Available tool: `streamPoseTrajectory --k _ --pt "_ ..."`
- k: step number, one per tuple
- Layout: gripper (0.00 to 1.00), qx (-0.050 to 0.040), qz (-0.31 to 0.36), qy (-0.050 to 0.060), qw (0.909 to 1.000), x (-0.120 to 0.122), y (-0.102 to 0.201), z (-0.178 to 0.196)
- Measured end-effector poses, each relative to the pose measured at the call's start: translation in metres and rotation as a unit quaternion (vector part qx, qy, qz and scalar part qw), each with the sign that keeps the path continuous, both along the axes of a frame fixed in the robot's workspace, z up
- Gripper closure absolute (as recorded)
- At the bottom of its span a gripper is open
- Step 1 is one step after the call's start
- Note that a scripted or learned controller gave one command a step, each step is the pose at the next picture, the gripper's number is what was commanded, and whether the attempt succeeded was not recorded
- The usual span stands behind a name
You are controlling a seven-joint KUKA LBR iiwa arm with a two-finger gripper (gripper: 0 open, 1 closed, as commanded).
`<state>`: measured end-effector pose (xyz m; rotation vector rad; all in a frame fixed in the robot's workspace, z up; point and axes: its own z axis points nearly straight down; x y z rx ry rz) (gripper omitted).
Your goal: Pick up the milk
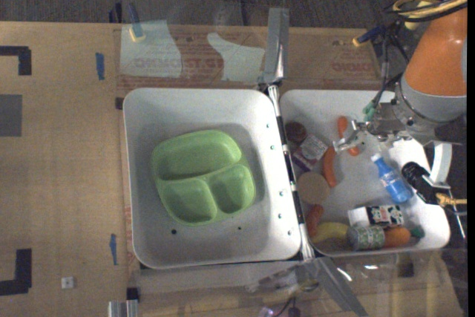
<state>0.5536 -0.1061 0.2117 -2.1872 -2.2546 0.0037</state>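
The end effector (361,136) hovered over the far part of the right bin (438,237) — whether open or closed, I cannot tell. The milk (380,215) lay toward the near rim, beside a blue bottle (390,180) and an orange fruit (397,235). The left bin (141,122) held a green divided tray (204,176)

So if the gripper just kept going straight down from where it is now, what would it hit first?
Probably the bare white floor of the right bin, beside the orange carrot-shaped toy; depth is hard to judge. The gripper sits well short of the small black-and-white milk carton.
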Motion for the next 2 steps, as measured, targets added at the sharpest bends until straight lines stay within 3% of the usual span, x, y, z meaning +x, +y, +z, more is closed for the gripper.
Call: streamPoseTrajectory --k 1,2 --pt "0.00 0.0001 0.000 0.000 1.0000 0.000 0.000 0.000" --pt "0.00 0.0014 0.112 0.001 0.9937 -0.034 -0.037 -0.098"
